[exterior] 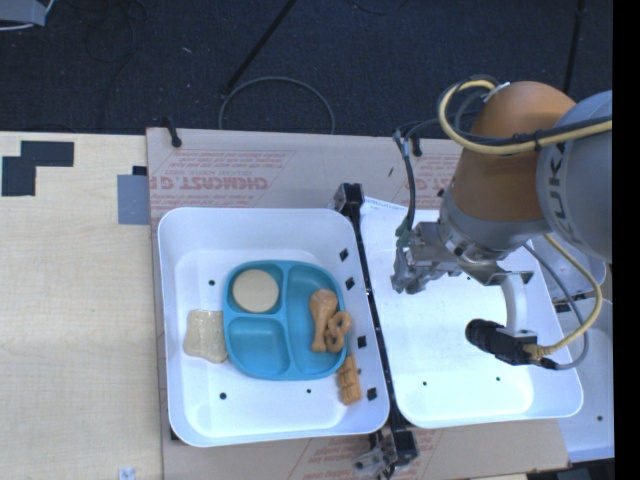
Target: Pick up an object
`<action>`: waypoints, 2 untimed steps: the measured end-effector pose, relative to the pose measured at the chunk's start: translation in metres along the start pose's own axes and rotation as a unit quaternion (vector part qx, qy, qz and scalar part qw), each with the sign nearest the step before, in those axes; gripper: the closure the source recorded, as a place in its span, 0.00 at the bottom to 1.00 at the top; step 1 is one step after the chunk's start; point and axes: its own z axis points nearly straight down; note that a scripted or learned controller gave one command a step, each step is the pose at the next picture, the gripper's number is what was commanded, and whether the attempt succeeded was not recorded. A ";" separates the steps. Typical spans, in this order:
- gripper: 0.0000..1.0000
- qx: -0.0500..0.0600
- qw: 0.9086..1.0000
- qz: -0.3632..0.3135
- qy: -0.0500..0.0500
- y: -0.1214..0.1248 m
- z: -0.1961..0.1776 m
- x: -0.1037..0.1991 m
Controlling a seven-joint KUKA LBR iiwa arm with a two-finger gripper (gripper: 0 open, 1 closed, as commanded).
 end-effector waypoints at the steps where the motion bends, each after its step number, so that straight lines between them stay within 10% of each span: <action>1: 1.00 0.001 1.000 0.000 -0.001 -0.009 0.016 0.050; 2: 1.00 0.000 1.000 -0.001 0.000 -0.009 0.012 0.109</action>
